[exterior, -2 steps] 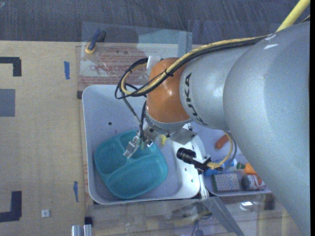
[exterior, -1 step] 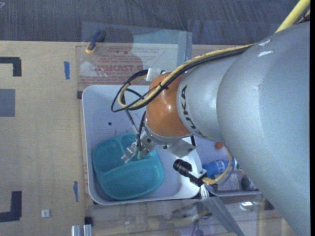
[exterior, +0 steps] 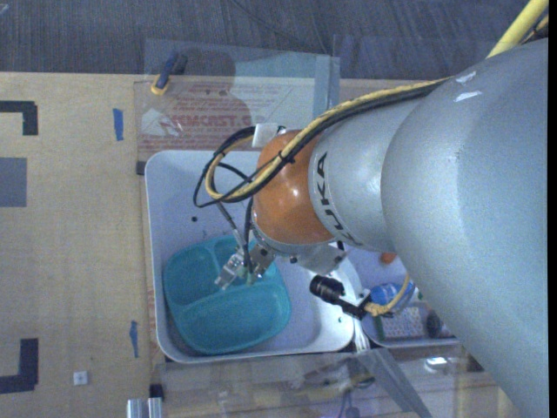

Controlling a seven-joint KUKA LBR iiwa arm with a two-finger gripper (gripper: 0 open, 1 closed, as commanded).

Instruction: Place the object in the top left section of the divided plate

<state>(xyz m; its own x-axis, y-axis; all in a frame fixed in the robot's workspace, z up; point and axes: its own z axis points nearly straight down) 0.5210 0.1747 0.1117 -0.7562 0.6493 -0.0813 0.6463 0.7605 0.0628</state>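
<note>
One teal divided plate (exterior: 228, 313) lies in the one white bin (exterior: 174, 198) in plain sight on the counter (exterior: 70, 259). One pincer (exterior: 237, 270) hangs over the plate's upper sections; whether it is apart or clamped on the object, I cannot tell.

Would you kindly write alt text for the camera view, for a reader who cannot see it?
A grey arm with an orange band reaches from the right, its tool low over a teal divided plate in a white bin. Whether the tool holds anything cannot be told.
</note>
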